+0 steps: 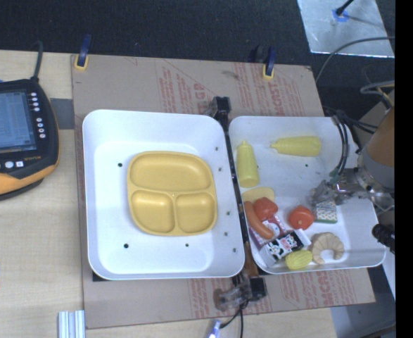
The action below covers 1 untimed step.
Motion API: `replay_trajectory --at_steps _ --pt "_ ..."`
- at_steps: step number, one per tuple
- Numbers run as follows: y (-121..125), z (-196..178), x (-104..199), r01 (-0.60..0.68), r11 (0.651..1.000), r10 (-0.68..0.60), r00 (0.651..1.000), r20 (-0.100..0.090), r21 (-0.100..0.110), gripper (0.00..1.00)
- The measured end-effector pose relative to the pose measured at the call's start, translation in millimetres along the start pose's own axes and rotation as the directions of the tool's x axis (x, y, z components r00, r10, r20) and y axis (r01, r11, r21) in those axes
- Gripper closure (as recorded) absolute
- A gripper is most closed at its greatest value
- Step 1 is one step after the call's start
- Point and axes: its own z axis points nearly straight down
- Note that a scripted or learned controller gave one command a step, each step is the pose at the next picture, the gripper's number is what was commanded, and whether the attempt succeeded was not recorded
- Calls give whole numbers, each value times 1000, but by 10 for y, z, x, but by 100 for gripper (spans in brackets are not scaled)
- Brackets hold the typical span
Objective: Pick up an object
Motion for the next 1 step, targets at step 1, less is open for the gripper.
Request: replay_trajectory --at_steps 1 --pt "554 -818 438 -4 1000 4 1000 -2 -3 100"
